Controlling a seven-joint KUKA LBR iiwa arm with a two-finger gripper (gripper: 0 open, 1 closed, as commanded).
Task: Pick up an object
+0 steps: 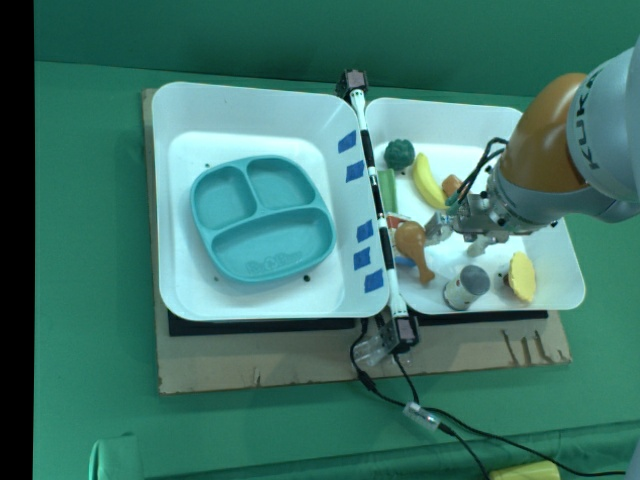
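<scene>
- Camera view: at far left we see the green bench cover, with a brown cardboard sheet lying under both bins.
- The left bin holds a teal divided plate, lying flat, with three compartments showing nothing in them.
- Blue tape squares mark the left bin's right wall, and a thin black-and-white bar runs along the seam between the bins.
- Below that seam a black cable trails off toward the lower right.
- In the right bin, near its left wall, we see a thin green stick-shaped piece and, lower down, a brown toy drumstick.
- A toy broccoli sits near the bin's far-left corner, with a yellow banana just beside it on the right.
- A small orange piece lies touching the banana's right side, partly hidden by the arm.
- The gripper hangs low over the middle of the right bin, just right of the drumstick; we cannot tell how it is set or whether it grips anything.
- A grey can lies near the bin's front wall below the gripper, and a yellow slice-like toy rests just to its right.
- The grey arm with its orange band comes in from the right.
</scene>
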